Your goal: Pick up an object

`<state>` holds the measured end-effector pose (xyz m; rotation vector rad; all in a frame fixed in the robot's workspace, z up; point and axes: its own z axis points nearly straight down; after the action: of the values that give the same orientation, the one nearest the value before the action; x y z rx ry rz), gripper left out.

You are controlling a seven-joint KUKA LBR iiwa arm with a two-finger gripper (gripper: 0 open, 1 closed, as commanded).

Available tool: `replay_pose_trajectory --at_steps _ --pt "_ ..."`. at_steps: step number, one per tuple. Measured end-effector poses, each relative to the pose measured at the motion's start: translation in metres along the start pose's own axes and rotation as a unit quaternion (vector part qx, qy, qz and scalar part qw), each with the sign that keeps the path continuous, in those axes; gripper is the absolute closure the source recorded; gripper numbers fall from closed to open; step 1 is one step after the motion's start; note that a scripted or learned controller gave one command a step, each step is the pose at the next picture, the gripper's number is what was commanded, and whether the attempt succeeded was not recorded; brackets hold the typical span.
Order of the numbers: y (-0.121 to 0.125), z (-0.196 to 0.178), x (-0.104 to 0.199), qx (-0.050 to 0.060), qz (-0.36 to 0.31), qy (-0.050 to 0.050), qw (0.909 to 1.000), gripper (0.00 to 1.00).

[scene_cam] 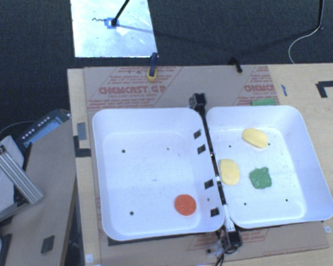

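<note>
Item: two-bin picking station, step in hand being the choice of and approach to one object. Left bin [151, 158]: one orange-red disc [185, 205], flat on the floor near the front right corner, close to the wall that meets the neighbouring bin. Right bin [278, 207]: three pieces, namely a yellow oval piece [255, 137] toward the far side, a yellow rounded piece [229, 171] at the left just beside the dividing wall, and a green piece [260, 178] near the middle, just right of the rounded one but apart from it. Both bins rest on a lettered cardboard sheet [133, 88] on the bench. Handling note, as a judgement: the yellow oval piece looks the best candidate, since it lies well apart from walls and neighbours; the disc and the rounded piece sit close to walls that could block one side of a grasp, and all pieces look low and flat, so a straight vertical descent centred on the piece, closing across its narrow width, seems wise. Arm pose: cannot tell. Pincer state: cannot tell, and nothing is recorded as held.
</note>
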<state>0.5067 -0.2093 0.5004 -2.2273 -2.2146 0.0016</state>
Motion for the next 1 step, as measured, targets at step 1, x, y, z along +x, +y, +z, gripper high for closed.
replay_pose_trajectory --at_steps 1 --pt "0.0655 -0.0371 0.0039 -0.005 -0.006 -0.002 1.0 1.0"
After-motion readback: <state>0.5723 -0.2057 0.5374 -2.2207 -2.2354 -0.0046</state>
